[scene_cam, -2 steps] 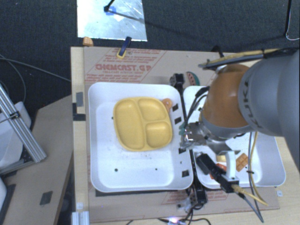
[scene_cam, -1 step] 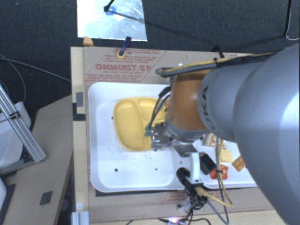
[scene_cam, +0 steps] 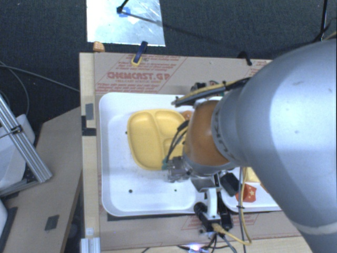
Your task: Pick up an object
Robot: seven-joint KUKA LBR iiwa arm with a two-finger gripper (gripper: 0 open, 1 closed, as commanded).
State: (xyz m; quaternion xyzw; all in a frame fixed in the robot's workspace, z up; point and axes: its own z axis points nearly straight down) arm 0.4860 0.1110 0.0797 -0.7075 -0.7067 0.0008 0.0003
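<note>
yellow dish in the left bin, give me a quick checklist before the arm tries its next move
1. Yellow dish lies inside the left bin: ok.
2. Dish in plain sight: not ok, the arm covers its right edge.
3. Gripper over the dish: cannot tell, the wrist hides it.
4. Anything held already: cannot tell.
5. Red and orange thing sits in the right bin, apart from the dish: ok.

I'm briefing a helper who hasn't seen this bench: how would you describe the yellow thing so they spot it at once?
Find the left white bin, the one on the bench under the grey arm. In its upper middle lies the yellow object, a smooth, rounded, pale yellow shape with a shallow crease down it, its right edge hidden by the arm's orange band. It is much bigger than the small red item in the other bin.
</note>
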